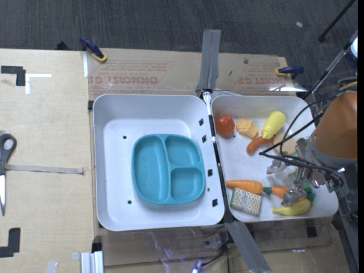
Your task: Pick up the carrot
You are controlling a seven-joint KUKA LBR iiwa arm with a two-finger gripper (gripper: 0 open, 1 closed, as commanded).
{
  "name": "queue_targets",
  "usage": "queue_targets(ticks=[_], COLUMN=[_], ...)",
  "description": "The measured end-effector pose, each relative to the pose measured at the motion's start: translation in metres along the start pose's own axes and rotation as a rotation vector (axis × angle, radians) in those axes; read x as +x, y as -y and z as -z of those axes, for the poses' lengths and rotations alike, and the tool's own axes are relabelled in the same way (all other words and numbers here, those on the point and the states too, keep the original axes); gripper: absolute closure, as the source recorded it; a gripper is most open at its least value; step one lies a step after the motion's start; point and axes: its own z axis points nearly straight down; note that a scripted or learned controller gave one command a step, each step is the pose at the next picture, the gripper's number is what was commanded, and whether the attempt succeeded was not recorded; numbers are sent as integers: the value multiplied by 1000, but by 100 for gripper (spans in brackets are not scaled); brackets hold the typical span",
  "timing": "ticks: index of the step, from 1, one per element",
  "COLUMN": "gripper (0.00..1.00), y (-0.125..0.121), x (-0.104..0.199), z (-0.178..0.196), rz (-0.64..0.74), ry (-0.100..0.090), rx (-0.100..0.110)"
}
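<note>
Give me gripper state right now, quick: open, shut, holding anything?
Two-finger gripper: cannot be told. It sits low over the right white bin, by the orange toy carrot with a green top; the carrot lies on the bin floor.

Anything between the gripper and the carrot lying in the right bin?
In the camera view, a second, smaller carrot piece lies between the gripper and the carrot; otherwise it's bare white floor of the right bin.
</note>
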Motion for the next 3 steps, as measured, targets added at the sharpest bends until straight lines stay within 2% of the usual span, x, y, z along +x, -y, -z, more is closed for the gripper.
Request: queue_targets(ticks=[1, 2, 3], gripper=[0, 0, 0], y=[-43, -11, -78], x=[-3, 4, -16], z=[-2, -1, -3], rz=[351, 455, 188], ry=[-4, -4, -8], rx=[-3, -4, -5])
